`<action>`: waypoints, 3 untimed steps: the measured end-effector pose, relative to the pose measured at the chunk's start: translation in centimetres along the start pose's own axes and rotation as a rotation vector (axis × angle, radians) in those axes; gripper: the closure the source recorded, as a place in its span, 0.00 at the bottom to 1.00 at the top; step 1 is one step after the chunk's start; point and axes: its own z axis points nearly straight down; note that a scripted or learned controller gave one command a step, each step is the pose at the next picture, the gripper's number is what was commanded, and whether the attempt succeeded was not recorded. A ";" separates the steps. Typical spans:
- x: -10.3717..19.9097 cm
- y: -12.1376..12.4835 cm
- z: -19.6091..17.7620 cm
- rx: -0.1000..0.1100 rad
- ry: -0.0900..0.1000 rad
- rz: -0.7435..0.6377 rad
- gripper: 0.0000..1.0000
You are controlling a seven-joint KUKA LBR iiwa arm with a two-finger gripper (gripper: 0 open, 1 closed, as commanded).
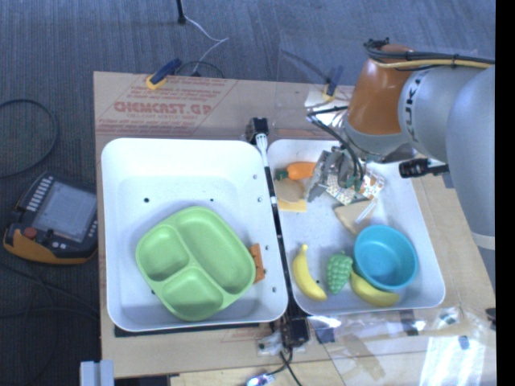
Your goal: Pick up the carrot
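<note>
Grey carpet surrounds a bench topped with a brown board [161,107], on which two shallow white bins sit side by side.

Camera view, left bin [129,163]: it holds a green divided plate [195,262]. A small orange piece [257,261] lies against the plate's right edge, near the wall between the bins.

Camera view, right bin [418,215]: the carrot [300,170] lies in the upper-left corner, close to the dividing wall, with a pale yellow wedge [291,205] just below it. Toward the front lie a banana [306,275], a green bumpy fruit [339,272] and a blue bowl [385,255], which rests over a second yellow fruit [372,292].

Arm: the gripper [336,175] hangs just to the right of the carrot, over the upper part of the bin. The fingers point downward with nothing between them; whether they are spread or closed cannot be told at this angle.

Handling judgement: the carrot looks like a light, rigid toy with a smooth, possibly slippery skin. Grasp across its thicker middle, fingers either side of its short axis. The nearby bin wall leaves little clearance on the left.
</note>
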 end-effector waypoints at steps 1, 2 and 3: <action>4.3 8.6 -8.4 -0.014 -0.005 0.259 1.00; 9.7 8.6 -7.9 -0.006 0.005 0.585 1.00; 15.4 8.7 -7.8 -0.005 0.007 0.809 1.00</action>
